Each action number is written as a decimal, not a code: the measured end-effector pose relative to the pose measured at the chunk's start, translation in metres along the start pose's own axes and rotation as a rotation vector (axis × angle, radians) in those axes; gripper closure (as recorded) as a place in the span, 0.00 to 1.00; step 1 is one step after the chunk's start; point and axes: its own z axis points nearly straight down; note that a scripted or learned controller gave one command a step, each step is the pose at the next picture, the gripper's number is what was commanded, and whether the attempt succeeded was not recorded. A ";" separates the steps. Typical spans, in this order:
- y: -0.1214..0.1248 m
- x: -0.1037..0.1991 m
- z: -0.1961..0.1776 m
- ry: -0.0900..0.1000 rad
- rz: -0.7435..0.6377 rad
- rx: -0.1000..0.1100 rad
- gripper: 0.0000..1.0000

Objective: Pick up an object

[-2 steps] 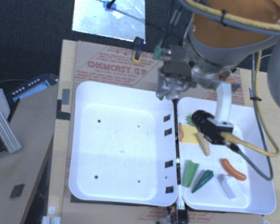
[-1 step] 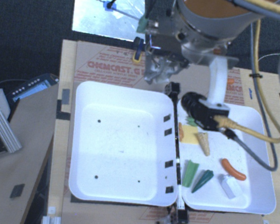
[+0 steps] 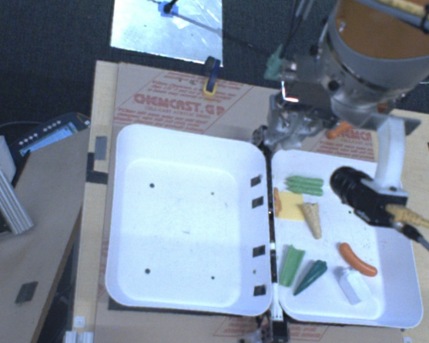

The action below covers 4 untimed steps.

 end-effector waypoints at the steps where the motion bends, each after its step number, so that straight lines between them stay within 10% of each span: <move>1: 0.108 -0.022 -0.007 -0.001 0.000 -0.006 1.00; 2: 0.037 0.023 0.016 0.002 -0.013 0.003 1.00; 3: -0.004 0.076 0.181 -0.005 -0.013 0.016 1.00; 4: 0.057 0.073 0.197 -0.001 -0.003 -0.001 1.00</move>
